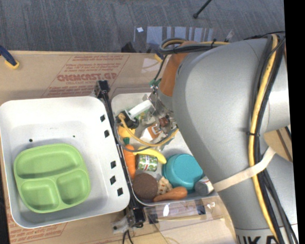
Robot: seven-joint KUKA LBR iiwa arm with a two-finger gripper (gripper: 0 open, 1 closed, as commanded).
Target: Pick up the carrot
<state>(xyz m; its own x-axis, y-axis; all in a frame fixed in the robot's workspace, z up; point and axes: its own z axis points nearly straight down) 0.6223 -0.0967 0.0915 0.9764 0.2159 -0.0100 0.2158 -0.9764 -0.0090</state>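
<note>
Now, two white bins: the left bin (18, 114) bears one green tray (52, 177), the right bin (121, 102) a jumble. One carrot (129, 161), long and orange, lies along the right bin's left wall, just below-left of the gripper (160, 118); its grip cannot be told.

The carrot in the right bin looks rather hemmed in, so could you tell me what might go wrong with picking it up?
1. The carrot lies against the bin wall, leaving a finger little room.
2. The green can and brown round item crowd it; a grasp may catch those instead.
3. The arm hides much of the bin.
</note>
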